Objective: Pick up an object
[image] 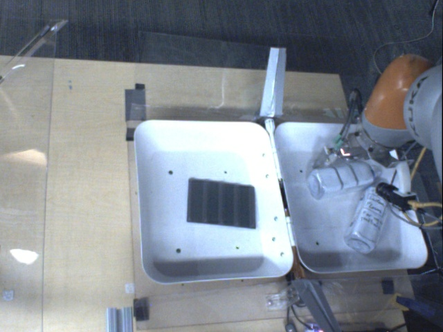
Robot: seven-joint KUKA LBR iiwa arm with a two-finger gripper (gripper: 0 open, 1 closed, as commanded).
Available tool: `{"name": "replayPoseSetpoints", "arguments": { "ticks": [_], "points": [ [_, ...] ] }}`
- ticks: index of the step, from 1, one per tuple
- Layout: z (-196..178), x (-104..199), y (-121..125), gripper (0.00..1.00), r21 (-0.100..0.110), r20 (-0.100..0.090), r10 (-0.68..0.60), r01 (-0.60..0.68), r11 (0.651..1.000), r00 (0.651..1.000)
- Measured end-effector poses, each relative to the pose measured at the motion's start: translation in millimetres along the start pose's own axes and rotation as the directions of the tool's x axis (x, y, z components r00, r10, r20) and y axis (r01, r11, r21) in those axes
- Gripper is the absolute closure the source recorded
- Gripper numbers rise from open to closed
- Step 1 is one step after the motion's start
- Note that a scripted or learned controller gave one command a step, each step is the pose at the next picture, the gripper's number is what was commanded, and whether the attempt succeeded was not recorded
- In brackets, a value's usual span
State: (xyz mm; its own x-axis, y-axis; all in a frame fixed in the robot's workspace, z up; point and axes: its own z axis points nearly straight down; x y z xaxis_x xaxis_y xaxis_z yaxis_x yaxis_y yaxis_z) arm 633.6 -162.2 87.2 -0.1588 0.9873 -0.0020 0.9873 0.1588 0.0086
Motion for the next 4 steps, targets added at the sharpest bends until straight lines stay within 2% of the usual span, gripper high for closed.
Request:
{"name": "replayPoseSetpoints", "arguments": {
  "ticks": [1,2,3,4],
  "points": [
    [-2.4,33.5,-38.1,0.0,-0.004,0.002,-0.394,0.394,0.919,0.919],
    [-2.9,25.3,-54.4,0.0,-0.005,0.003,-0.472,0.472,0.881,0.881],
    [-1.2,4.4,21.5,0.0,0.002,-0.004,-0.516,0.516,0.857,0.857],
    [-60.5,-3.4,-18.3,0.0,-0.001,0.001,-0.592,0.592,0.806,0.806]
  ]
}}
